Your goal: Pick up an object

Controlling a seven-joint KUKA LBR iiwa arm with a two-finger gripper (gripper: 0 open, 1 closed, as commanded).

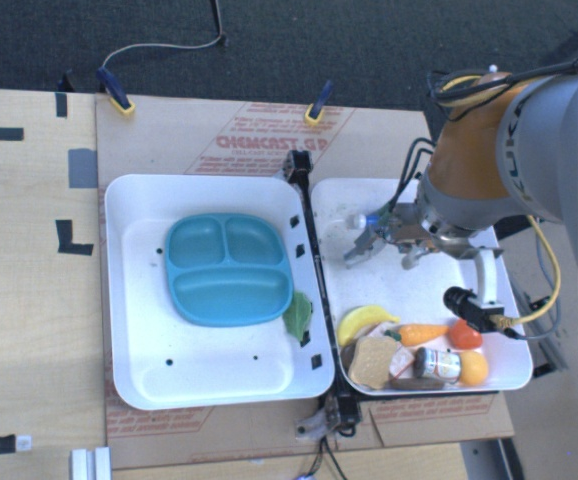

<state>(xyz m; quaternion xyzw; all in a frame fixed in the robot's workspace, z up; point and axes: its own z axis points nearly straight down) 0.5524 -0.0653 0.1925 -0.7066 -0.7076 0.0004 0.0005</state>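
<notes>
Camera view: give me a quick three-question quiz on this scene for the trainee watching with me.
1. True or false: the blue divided plate lies in the left bin.
2. Multiple choice: the toy food pile, with banana, carrot and bread slice, sits where in the right bin? A) far edge B) near edge C) centre
3. Fill in: the end effector hangs above the bare part of the ____ bin.

Key: 1 true; 2 B; 3 right.
</notes>
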